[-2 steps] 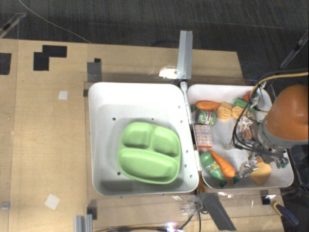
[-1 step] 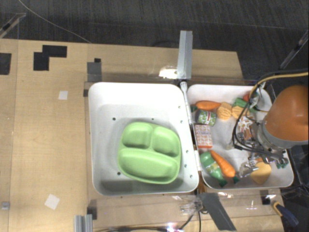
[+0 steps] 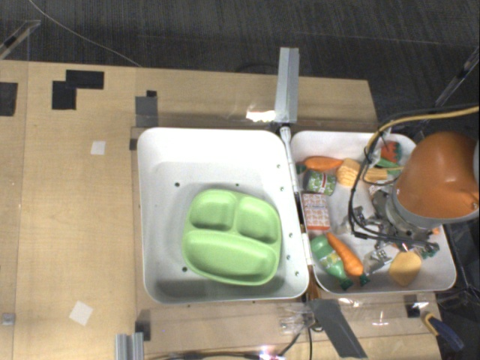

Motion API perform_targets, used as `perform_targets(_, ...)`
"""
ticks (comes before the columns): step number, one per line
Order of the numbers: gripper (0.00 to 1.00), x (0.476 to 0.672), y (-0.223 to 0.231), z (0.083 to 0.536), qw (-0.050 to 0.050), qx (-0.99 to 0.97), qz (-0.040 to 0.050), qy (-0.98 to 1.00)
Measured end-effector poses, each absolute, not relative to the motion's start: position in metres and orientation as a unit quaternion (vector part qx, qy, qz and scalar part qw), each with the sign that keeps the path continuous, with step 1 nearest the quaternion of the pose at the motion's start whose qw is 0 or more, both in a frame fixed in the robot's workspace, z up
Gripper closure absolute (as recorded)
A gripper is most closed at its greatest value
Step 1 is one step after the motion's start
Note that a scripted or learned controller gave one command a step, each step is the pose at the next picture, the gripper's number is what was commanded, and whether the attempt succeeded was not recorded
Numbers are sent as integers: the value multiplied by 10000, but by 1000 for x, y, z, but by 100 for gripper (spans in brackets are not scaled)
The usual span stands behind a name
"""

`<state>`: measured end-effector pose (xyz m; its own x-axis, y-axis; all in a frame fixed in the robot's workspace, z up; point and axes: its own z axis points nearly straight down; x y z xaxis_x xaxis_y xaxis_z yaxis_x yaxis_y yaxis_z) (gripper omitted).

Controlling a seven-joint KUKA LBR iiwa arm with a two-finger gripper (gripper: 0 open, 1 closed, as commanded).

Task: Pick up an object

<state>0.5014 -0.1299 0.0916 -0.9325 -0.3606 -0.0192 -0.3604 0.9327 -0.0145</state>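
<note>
While the arm (image 3: 439, 175) reaches in from the right, its orange band bulges over the right bin (image 3: 448, 280), and the grey wrist below it points nearly straight down into that bin's right half. Cables loop around the wrist, and the gripper (image 3: 390, 247) sits low among the toys near the bin's front right corner; from where I stand the wrist hides it too well to say whether it is clenched or released. Just beside it, toward the front right corner, lies a yellow chunk of toy food (image 3: 406, 268), apart from the tool as far as I can tell. A toy carrot (image 3: 346, 254) lies to the gripper's left, its long axis running on a diagonal from the bin's middle toward the front edge, green end nearest that edge. Another orange piece (image 3: 324, 163) lies crosswise near the back left corner, with a yellow corn piece (image 3: 348, 173) beside it and a small printed box (image 3: 316, 211) along the left wall. The left bin (image 3: 154, 201) carries a green divided plate (image 3: 232, 236), set toward its front right corner.
</note>
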Motion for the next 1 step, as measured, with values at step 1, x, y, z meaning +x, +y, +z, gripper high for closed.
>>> perform_targets(1,0,502,-111,92,112,-2526,-64,9675)
